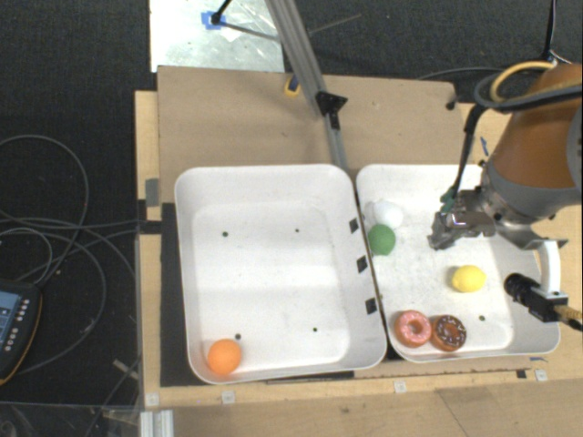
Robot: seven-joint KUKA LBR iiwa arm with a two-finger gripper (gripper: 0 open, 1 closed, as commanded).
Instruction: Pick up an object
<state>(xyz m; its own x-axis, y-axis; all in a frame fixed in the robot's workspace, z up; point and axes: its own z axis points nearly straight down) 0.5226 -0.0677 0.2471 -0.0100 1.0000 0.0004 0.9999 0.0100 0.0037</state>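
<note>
Five pieces in right bin (524,335); gripper (444,235) over bin's middle, jaw state impossible to tell, nothing visibly held; nearest candidate yellow ball (468,279), just below-right of gripper, apart from it.

White bins (273,185) hold orange (223,356), white (389,214), green (382,239) and yellow (468,279) balls, pink (413,328) and brown (448,332) doughnuts.

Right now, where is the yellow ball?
The yellow ball lies in the right bin, below and right of the tool, above the chocolate donut.
</note>
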